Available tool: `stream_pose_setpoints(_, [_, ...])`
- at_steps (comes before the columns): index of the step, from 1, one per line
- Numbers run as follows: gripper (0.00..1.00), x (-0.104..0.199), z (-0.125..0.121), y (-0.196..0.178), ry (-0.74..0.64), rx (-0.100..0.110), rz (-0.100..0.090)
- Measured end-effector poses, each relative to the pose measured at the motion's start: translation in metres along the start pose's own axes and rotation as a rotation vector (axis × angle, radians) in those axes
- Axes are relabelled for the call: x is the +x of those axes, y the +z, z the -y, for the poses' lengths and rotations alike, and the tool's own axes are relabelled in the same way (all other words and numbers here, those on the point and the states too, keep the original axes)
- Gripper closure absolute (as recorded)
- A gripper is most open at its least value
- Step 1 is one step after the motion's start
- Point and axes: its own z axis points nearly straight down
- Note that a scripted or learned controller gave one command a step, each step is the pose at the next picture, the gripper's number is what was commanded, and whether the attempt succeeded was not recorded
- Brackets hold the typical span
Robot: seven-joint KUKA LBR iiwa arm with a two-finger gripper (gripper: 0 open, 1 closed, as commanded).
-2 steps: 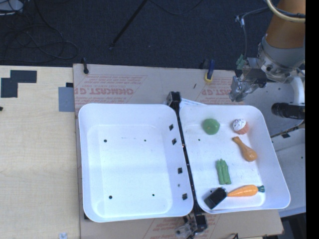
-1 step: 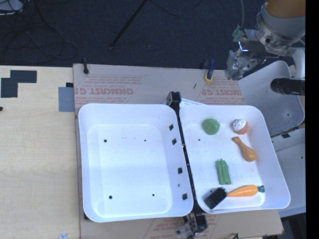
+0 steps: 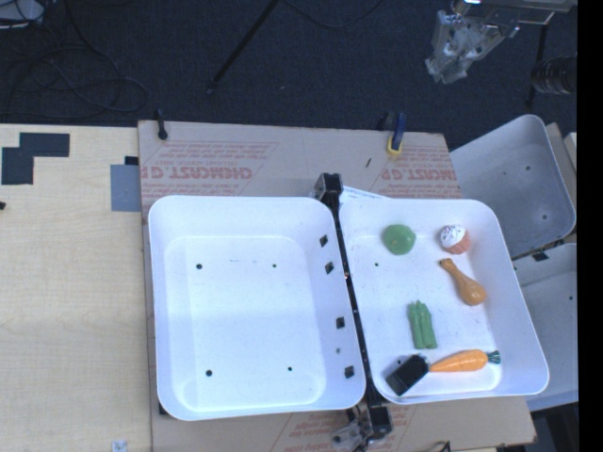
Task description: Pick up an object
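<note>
Nearest you, in the right bin (image 3: pixel 523 365), a black block (image 3: pixel 407 374) lies at the front edge, its corner touching the blunt end of an orange carrot (image 3: pixel 459 362) whose green tip points right. Just behind them a green bundle (image 3: pixel 421 325) lies on the bin floor. Farther back you see a tan, pear-shaped piece (image 3: pixel 462 282) lying tilted, then a round green object (image 3: pixel 399 239) and, to its right, a small white-and-orange object (image 3: pixel 454 238). The left bin (image 3: pixel 160 328) sits beside it on the desk (image 3: pixel 66 299). Farthest off, at the upper right, the end effector (image 3: pixel 450 64) hangs well above and behind the bins; you cannot tell how its fingers stand.
</note>
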Motion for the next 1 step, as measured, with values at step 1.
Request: stream_pose_setpoints(1, [1.00,-0.0418,0.0004,0.0102,0.010,0.018,0.003])
